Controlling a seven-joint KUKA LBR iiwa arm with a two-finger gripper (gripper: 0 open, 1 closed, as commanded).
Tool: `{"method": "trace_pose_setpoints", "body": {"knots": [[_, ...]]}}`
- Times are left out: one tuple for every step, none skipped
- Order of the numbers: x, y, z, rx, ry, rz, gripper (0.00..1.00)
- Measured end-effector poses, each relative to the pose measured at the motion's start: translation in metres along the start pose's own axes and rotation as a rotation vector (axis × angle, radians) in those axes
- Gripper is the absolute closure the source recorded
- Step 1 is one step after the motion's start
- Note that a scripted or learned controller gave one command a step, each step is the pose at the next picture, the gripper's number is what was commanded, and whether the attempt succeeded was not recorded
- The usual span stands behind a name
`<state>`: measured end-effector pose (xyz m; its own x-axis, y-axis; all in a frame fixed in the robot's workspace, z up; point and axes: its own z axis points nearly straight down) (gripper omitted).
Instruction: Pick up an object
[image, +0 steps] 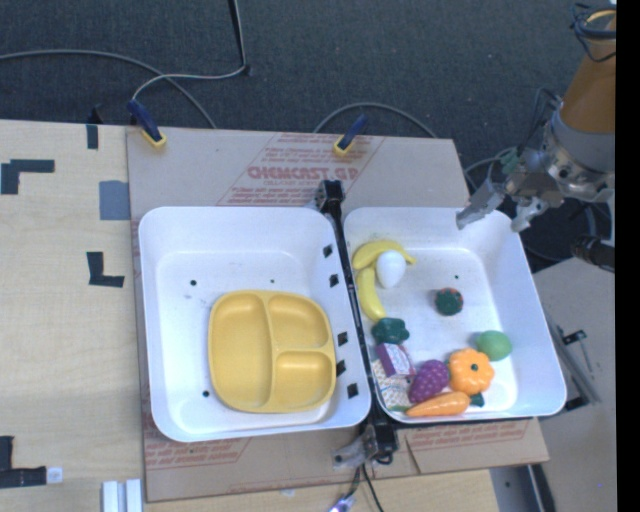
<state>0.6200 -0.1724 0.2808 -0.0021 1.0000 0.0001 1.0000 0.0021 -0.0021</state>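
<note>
A: We are looking down on a table (60, 330) with two shallow white bins side by side. Where is the arm?

B: We see it at the right edge of the view, grey with an orange band. Its end effector (497, 209) hangs over the far right corner of the right bin (530, 290), with its two fingers spread apart and nothing between them.

A: What lies in that bin?

B: We count several toy foods. A banana (366, 275) curves along the bin's left wall, and a white egg (391, 268) rests against it. A small dark red and green fruit (449, 301) sits alone near the middle. A broccoli piece (390, 330) lies just below the banana. Along the near edge we see a small printed packet (391, 362), a bunch of purple grapes (429, 380), a carrot (438, 405), an orange pumpkin (471, 370) and a green round fruit (493, 345), crowded close together.

A: And the left bin (165, 300)?

B: We see a yellow divided plate (270, 350) lying flat near its middle, with three compartments.

A: How near is the end effector to the toys?

B: We see it well apart from all of them; the dark fruit is the closest.
</note>
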Motion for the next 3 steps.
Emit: {"method": "trace_pose_setpoints", "body": {"knots": [[-0.006,-0.07,0.091,0.002,0.001,0.001,0.0],[0.016,-0.002,0.195,-0.003,-0.001,0.001,0.0],[0.032,-0.034,0.194,-0.007,-0.003,0.001,0.0]]}}
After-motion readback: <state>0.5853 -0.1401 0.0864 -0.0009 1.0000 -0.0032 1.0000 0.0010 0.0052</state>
